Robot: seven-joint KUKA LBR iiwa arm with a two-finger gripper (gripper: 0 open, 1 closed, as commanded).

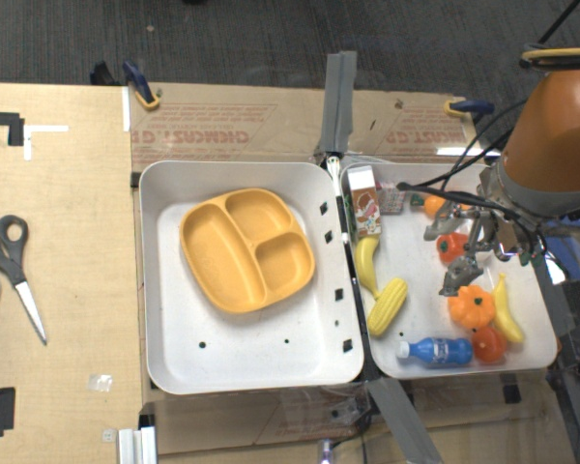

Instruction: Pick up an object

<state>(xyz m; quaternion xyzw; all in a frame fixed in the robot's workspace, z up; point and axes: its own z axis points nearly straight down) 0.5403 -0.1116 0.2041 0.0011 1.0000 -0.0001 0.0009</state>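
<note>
The right bin holds several toy foods. My gripper hangs over its right half, open, with one finger toward the back and the other toward the front. A small red tomato lies in the gap between them; whether they touch it I cannot tell. An orange pumpkin sits just in front of the gripper, with a red-orange fruit and a banana beside it. Cables hide part of the bin's far right.
A yellow divided plate lies in the left bin. In the right bin's left half are a carton, a second banana, a corn cob and a blue bottle. Scissors rest on the bench at left.
</note>
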